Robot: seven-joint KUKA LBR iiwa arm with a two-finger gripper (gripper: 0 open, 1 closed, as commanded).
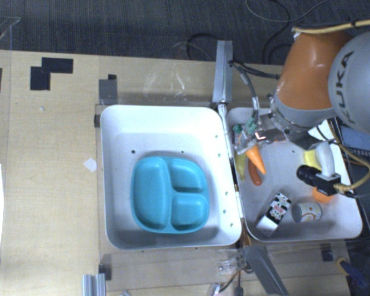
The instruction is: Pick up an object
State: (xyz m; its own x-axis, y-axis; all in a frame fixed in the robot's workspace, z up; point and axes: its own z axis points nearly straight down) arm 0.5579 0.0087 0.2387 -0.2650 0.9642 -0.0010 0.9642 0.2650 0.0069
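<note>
Low at the front lay a small box (276, 209) and a tape roll (307, 212) in the right bin (351, 227). Farther back, the pincer (254, 134) hung over that bin's far left corner. An orange carrot (254, 164) lay just below its tip, long side pointing away toward the front. I could not tell whether it touched the carrot or held it.

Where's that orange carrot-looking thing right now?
The orange carrot lies in the right bin, near its left wall, just below the claw and up-left of the small black-and-white box.
</note>
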